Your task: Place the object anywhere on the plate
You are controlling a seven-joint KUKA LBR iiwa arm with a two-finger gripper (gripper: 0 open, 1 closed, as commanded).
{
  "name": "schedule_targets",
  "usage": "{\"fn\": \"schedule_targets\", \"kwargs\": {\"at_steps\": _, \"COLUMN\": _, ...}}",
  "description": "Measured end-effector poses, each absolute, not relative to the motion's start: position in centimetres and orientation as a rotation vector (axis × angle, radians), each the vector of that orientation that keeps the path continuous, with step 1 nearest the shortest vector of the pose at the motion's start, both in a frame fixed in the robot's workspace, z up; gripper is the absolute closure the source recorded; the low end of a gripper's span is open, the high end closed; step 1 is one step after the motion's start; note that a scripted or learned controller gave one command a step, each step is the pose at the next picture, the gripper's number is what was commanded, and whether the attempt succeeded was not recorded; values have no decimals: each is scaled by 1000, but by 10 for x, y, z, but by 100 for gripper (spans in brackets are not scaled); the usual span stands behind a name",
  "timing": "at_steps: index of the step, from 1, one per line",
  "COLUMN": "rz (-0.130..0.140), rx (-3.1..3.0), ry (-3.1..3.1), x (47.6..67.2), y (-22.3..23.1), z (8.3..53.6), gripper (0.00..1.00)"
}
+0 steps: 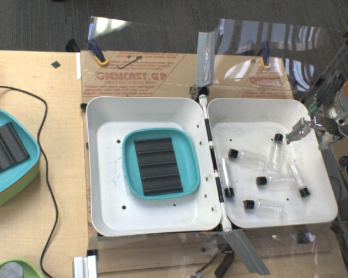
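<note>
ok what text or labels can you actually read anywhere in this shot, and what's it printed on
"GHEMCAST.GP", or close to it: red print on the left cardboard sheet behind the bins; the letters are blurred, so the reading is unsure.
Smaller red lines above and below it: too blurred to read.
Red print on the right cardboard sheet: glare covers it, unreadable.
No readable marks on the teal plate, the vials or the bins.

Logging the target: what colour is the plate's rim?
Teal, on the plate, clearest in the camera view.
</note>
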State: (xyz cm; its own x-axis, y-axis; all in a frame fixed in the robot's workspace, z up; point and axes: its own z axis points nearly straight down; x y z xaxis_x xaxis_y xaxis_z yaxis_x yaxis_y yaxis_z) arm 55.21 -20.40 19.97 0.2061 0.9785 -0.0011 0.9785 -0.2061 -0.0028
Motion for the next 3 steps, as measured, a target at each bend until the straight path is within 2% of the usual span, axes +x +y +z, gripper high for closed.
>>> {"fn": "schedule_targets", "kwargs": {"at_steps": 1, "rz": -23, "rx": -2414, "ry": -2034, "x": 531, "y": -210, "z": 112, "gripper": 0}}
{"fn": "schedule_targets", "kwargs": {"at_steps": 2, "rz": 2, "rx": -2347, "ry": -2086, "x": 477, "y": -215, "z": 147, "gripper": 0}}
{"fn": "schedule_targets", "kwargs": {"at_steps": 3, "rz": 2, "rx": -2351, "ry": -2081, "x": 478, "y": -215, "z": 156, "gripper": 100}}
